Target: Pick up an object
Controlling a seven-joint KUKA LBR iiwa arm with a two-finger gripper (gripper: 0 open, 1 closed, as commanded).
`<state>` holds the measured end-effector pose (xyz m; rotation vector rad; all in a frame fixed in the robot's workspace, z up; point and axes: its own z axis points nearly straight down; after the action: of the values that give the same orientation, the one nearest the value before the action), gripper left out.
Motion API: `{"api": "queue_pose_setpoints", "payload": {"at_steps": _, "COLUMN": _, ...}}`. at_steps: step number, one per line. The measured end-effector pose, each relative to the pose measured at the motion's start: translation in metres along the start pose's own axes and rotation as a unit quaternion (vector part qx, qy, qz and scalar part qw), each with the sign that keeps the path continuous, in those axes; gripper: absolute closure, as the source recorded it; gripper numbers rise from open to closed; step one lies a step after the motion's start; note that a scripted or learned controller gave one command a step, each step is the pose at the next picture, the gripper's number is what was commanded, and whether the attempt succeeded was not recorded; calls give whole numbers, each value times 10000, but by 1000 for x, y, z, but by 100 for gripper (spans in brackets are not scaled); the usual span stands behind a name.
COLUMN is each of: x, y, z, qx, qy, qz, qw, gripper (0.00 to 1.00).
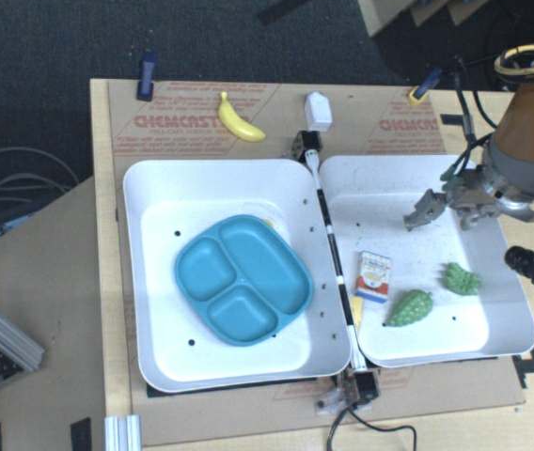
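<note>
Two shallow white bins sit side by side on a cardboard-covered bench (201, 111). Far left, off the bench, grey cables (4, 195) coil on the dark floor. On the cardboard behind the left bin, a blue clip (146, 75) stands at the back edge and a yellow banana (239, 120) lies near the bin's far rim, well apart from everything in the bins. The left bin (154, 252) holds a blue divided plate (241, 278) with three compartments, lying flat and taking up most of its floor; something small and yellowish peeks out at the plate's far edge, too hidden to name.

Between the bins runs a black hinge strip, with a white clip (318, 110) at its far end.

The right bin (380, 181) holds three loose objects toward its near side: a small white, blue and red box (373, 276) close to the dividing wall, a green bumpy toy (409, 308) just beside it toward the near rim, and a smaller green piece (461, 279) further right, apart from both. The gripper (424, 212) hangs over the bin's far half, pointing left, well apart from all three objects, with nothing between its fingers; whether the fingers stand apart or together cannot be told. The grey arm (530, 130) with its orange band enters from the right, above the bin's right wall.
</note>
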<state>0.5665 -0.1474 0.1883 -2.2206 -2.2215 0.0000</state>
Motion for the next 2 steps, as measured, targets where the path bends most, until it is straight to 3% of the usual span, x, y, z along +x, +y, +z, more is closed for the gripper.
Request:
{"api": "queue_pose_setpoints", "payload": {"at_steps": 1, "x": 22, "y": -62, "z": 49, "qx": 8, "qy": 2, "qz": 3, "qw": 10000, "gripper": 0}}
{"api": "queue_pose_setpoints", "payload": {"at_steps": 2, "x": 22, "y": -85, "z": 101, "qx": -34, "qy": 5, "qz": 0, "qw": 10000, "gripper": 0}}
